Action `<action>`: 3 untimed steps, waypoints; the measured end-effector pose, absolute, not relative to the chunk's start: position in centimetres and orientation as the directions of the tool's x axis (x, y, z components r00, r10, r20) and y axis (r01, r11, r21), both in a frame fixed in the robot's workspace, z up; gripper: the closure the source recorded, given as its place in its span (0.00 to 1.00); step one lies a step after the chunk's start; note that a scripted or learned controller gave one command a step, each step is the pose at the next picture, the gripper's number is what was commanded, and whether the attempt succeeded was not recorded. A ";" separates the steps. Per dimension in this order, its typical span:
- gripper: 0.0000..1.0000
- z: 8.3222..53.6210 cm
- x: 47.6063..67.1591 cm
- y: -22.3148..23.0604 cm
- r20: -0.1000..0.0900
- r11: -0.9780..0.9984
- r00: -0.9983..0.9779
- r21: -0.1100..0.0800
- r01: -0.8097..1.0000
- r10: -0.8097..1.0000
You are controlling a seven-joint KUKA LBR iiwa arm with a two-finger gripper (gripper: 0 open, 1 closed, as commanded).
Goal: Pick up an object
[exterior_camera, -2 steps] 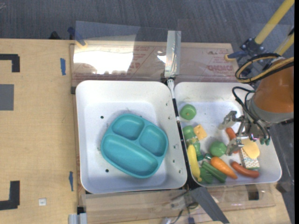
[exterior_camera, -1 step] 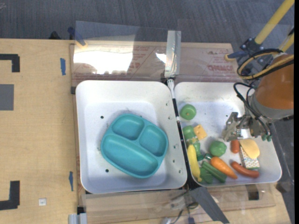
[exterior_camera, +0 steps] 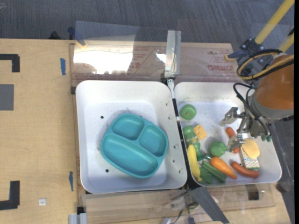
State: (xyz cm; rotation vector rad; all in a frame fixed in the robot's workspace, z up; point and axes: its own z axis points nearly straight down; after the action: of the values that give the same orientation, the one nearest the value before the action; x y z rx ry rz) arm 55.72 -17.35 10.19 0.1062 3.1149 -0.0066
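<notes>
The right bin (exterior_camera: 271, 169) holds several toy foods: a green apple (exterior_camera: 188, 111), a yellow cheese wedge (exterior_camera: 201, 132), a green round fruit (exterior_camera: 217, 149), a banana (exterior_camera: 192, 160), a carrot (exterior_camera: 222, 166), a red chili (exterior_camera: 245, 171) and a pale yellow round piece (exterior_camera: 251, 148). My gripper (exterior_camera: 239, 126) is low over the right half of this bin, beside a small orange-red piece (exterior_camera: 230, 132) and just above the yellow round piece. The wrist hides what lies directly under it.
The left bin (exterior_camera: 88, 101) carries a teal divided plate (exterior_camera: 135, 144). A metal divider (exterior_camera: 172, 55) stands behind the bins' shared wall. Cables (exterior_camera: 254, 62) and the orange arm band (exterior_camera: 279, 90) crowd the right bin's far right corner.
</notes>
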 end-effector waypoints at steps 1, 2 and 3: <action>0.00 8.9 53.9 -16.4 -0.014 0.992 -0.992 -0.001 0.127 0.126; 1.00 10.3 54.3 -16.4 -0.028 0.992 -0.992 -0.003 0.124 0.124; 0.00 10.2 54.2 -16.3 -0.025 0.992 -0.992 -0.003 0.124 0.124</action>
State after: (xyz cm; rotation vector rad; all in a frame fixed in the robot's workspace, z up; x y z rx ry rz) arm 54.24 -16.31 10.17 0.1936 3.1105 -0.0070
